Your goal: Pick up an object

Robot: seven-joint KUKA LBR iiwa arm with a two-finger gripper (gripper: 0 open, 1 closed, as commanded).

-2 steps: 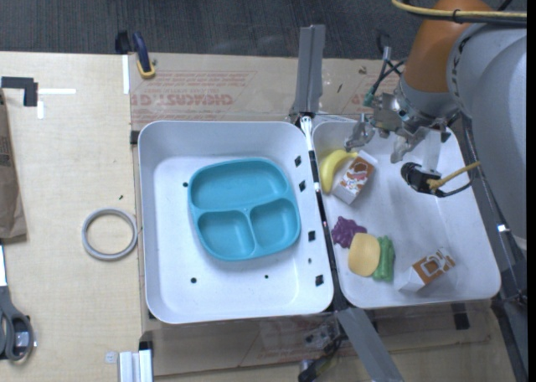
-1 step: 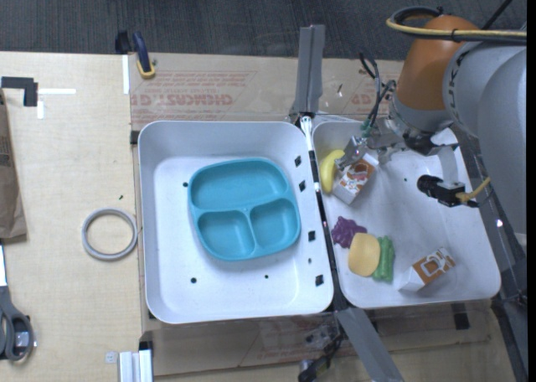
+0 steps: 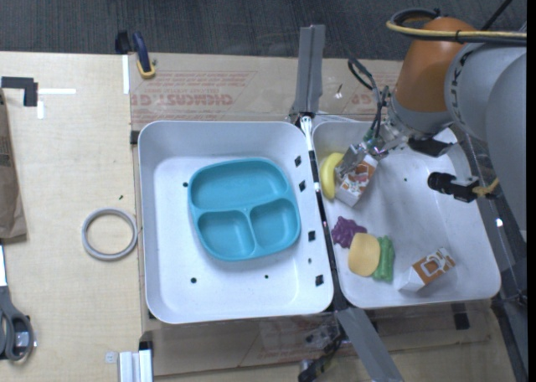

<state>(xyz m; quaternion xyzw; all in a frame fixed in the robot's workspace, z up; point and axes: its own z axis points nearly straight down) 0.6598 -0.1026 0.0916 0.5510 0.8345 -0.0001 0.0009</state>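
The pincer (image 3: 365,152) is low over the back left part of the right bin (image 3: 469,284), right at the top of a small white carton with orange print (image 3: 355,181); its metal parts blur into the carton's top edge, so how it stands and whether it grips the carton cannot be told. The carton tilts against a yellow banana (image 3: 328,174), which is partly hidden behind it and lies by the bin's left wall. Nearer the front lie a purple toy (image 3: 346,230), a yellow rounded piece (image 3: 363,255) touching a green one (image 3: 384,258), and a second small carton (white with orange print) (image 3: 430,269) on its side. The arm (image 3: 469,62) is cut off at the right. The left bin (image 3: 159,229) bears a blue divided plate (image 3: 244,209). On the worktop (image 3: 59,171) rests a pale ring (image 3: 110,233); scissors (image 3: 14,332) are cut by the left edge
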